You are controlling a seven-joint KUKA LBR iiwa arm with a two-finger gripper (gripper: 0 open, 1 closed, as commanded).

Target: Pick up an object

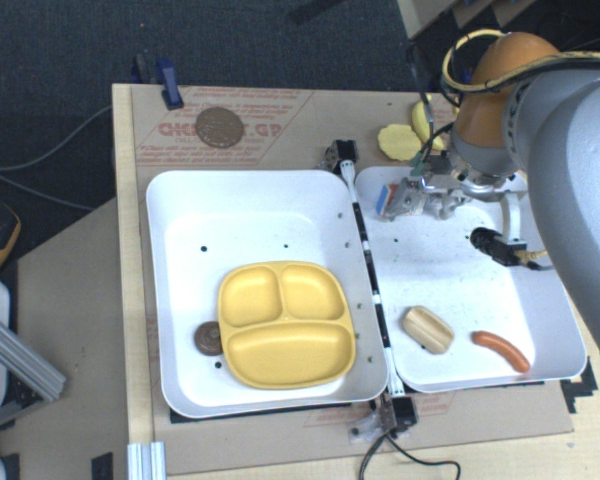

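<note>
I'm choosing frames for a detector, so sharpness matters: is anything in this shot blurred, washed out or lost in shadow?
Camera view: the yellow divided plate, bread roll and sausage are crisp with soft, short shadows; the white bins are bright but keep their rims; the arm's grey bulk is close and soft; the gripper is small and cluttered, its details hard to read.

Place: robotics lab
Evidence: grey robot arm (565,158) over two white bins (170,268), loose cables (40,158), aluminium framing (15,353), dark carpet (130,13)
</note>
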